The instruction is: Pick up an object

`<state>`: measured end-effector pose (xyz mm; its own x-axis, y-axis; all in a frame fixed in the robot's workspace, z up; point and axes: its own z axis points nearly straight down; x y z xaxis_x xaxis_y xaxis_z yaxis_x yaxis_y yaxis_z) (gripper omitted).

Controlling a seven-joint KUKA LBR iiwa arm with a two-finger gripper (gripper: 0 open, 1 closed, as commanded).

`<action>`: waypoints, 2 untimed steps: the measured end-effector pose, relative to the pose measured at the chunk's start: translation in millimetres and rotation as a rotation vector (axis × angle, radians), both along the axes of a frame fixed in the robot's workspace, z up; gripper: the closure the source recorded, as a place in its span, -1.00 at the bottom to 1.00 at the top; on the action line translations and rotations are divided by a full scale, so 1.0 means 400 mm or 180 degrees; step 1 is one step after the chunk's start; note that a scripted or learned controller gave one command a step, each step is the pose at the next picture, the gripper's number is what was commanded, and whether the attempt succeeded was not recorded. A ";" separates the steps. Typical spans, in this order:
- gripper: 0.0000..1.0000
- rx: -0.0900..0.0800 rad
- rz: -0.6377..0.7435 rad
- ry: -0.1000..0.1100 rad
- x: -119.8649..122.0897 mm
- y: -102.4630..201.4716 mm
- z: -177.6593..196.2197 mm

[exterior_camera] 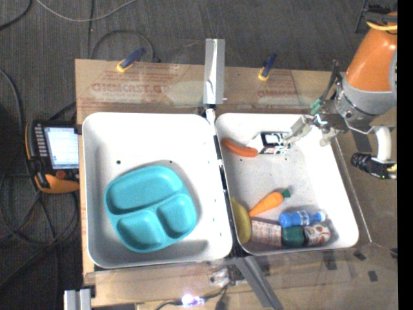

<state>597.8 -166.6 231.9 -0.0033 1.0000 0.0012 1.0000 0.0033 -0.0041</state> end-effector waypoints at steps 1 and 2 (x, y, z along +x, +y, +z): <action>-1.00 0.0001 -0.0151 -0.0001 0.050 -0.064 -0.079; -1.00 -0.0008 0.0369 -0.0008 0.089 -0.004 -0.350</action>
<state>633.4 -168.1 91.9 -0.1190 0.9929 -0.0015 0.9929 0.1190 -0.0016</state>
